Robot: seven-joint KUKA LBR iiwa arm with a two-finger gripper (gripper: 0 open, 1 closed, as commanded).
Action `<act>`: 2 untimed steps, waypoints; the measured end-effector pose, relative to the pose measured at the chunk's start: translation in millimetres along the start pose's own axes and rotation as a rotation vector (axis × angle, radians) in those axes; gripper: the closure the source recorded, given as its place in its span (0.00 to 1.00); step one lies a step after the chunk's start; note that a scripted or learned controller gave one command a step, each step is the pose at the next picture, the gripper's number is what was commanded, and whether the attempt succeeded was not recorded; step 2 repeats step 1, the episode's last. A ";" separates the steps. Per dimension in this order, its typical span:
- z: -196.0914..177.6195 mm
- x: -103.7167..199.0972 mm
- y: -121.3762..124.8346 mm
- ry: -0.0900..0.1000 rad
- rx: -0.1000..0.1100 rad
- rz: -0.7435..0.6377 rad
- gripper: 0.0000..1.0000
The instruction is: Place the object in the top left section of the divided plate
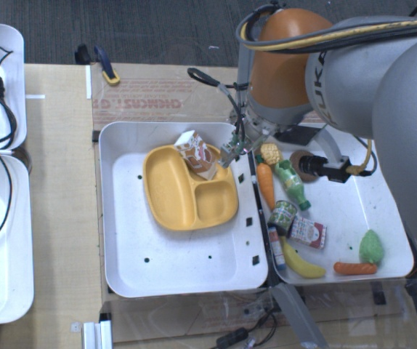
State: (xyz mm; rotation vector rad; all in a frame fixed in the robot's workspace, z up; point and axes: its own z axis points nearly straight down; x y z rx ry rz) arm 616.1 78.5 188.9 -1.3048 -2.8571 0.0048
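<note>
You see the packet [196, 153] lying tilted on the plate [183, 202], at its far right edge. The gripper [232, 150] hangs beside it; its grip can't be told. Placement looks nearly done.

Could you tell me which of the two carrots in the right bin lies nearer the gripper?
The carrot beside the corn, just below the gripper; the other carrot lies at the bin's bottom right.

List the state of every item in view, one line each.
Yellow plastic divided plate: flat in the left bin.
Small white-and-red snack packet: propped on the plate's upper right rim.
Hand: at the packet's right edge.
Green plastic bottle: lying in the right bin.
Orange toy carrot: lying flat.
Yellow toy banana: lying flat.
</note>
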 end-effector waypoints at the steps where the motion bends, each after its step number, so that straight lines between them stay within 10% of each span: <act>1: -0.3 -18.2 -46.0 0.001 0.001 -0.105 1.00; 2: -0.3 -18.2 -46.0 0.001 0.001 -0.105 1.00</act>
